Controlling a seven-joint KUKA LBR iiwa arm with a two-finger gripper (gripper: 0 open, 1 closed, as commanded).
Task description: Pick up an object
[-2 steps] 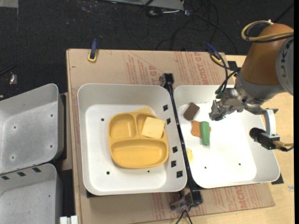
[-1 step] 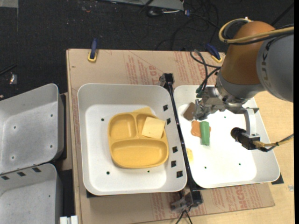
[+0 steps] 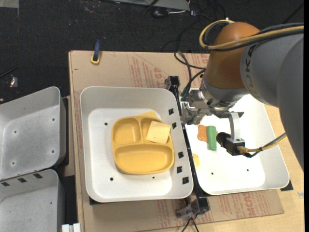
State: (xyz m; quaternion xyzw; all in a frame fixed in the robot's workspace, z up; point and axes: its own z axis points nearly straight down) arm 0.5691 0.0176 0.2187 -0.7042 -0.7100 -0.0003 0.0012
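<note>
Two white bins on the table, with the arm lowered over the right one.

Nearest, in the left bin point(image 3: 96, 178), a yellow divided tray point(image 3: 140, 158) is seen, with a pale block point(image 3: 158, 132) lying in its upper right compartment. In the right bin point(image 3: 251, 178), a green piece point(image 3: 211, 138) lies against an orange piece point(image 3: 202, 133), just below the claw point(image 3: 212, 117); whether the claw is open or closed cannot be told.
</note>
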